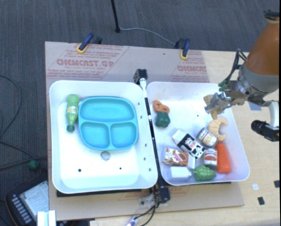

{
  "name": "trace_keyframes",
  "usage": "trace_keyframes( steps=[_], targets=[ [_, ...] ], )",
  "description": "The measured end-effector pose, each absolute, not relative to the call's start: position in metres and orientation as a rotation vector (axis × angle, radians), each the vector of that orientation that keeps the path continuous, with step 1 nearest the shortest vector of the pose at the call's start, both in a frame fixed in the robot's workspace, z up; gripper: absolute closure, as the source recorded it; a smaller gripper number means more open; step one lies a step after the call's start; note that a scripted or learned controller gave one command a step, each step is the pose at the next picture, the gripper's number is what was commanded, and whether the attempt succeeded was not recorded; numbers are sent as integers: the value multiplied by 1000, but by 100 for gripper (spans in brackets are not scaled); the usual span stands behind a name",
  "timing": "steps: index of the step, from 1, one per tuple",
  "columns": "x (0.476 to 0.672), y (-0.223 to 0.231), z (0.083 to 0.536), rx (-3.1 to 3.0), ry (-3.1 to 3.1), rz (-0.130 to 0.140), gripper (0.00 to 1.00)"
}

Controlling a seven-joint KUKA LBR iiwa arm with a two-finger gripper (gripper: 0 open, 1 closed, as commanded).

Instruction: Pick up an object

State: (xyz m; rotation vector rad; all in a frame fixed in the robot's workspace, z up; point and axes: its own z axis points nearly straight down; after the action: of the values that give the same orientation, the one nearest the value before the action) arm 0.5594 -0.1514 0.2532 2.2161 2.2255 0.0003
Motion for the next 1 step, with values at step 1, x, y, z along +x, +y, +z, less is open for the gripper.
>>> trace_keyframes(
  steps=[1],
  targets=[
    [560,-151,263,2215,2227,1,100]
  ],
)
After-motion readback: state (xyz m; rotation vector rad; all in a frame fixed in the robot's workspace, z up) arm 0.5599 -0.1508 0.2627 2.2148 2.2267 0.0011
